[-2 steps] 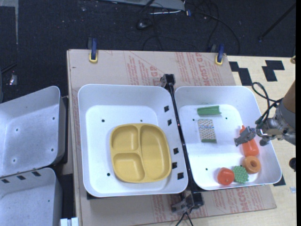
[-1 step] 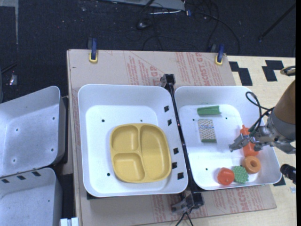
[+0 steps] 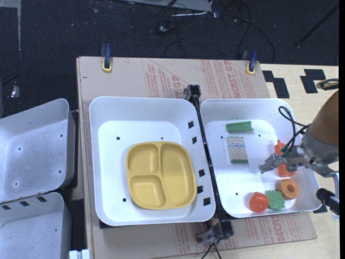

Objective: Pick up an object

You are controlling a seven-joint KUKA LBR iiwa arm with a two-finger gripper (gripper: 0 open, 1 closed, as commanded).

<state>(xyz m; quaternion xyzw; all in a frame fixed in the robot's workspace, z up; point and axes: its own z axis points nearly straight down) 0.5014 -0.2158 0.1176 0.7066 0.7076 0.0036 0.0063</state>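
Reaching in from the right over the right bin [image 3: 215, 144], arm [image 3: 329, 128] bent low, claw [image 3: 277, 163] down near the bin's right wall beside a small orange-red object [image 3: 284, 170]; cannot tell whether open or closed. Lying just below: an orange ring [image 3: 289, 189], a green textured piece [image 3: 275, 199], a red round object [image 3: 259, 202]. Farther left: a patterned sponge-like block [image 3: 237, 149], a green bar [image 3: 239, 127]. Sitting in the left bin [image 3: 108, 117] on the table [image 3: 140, 77]: a yellow divided plate [image 3: 160, 175].

Bench [image 3: 140, 80] with 2 white bins [image 3: 108, 144]
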